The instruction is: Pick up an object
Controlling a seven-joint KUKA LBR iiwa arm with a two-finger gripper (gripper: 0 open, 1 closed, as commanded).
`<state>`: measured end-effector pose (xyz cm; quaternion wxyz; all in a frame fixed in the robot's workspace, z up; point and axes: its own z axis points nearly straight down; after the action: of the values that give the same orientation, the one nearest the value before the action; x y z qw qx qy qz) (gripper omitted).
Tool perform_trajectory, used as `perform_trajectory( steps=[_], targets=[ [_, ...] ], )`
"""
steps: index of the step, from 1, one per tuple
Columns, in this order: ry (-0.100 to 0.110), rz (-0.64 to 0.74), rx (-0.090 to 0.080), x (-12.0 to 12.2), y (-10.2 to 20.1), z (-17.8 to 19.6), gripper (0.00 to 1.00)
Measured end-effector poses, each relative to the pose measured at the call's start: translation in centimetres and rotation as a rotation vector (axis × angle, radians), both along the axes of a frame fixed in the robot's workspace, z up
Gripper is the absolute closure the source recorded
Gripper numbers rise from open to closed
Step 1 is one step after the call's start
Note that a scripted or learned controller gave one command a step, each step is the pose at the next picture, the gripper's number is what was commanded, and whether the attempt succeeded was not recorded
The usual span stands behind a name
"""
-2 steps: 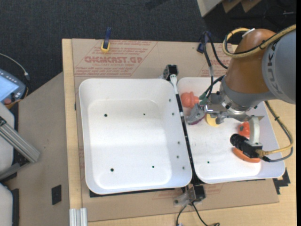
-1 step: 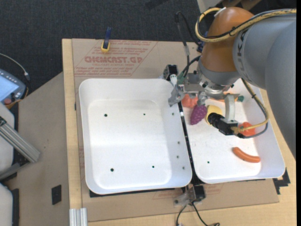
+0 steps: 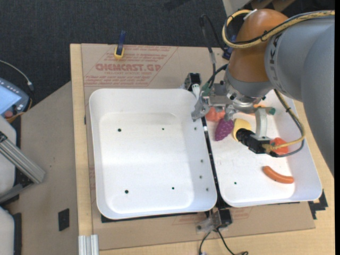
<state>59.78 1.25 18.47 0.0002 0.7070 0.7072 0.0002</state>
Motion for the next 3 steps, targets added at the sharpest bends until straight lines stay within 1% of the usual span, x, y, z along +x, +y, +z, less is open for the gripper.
perform_trajectory(
  steps=[1, 2, 3],
  targets=[
    [-0.003, 0.0, 0.0, 0.1, 0.0, 1.1, 1.0],
    [-0.01, -0.012, -0.006, -4.7, -11.4, 11.4, 1.0],
    [0.012, -0.003, 0.003, -10.9, -10.0, 4.2, 1.0]
  ],
)
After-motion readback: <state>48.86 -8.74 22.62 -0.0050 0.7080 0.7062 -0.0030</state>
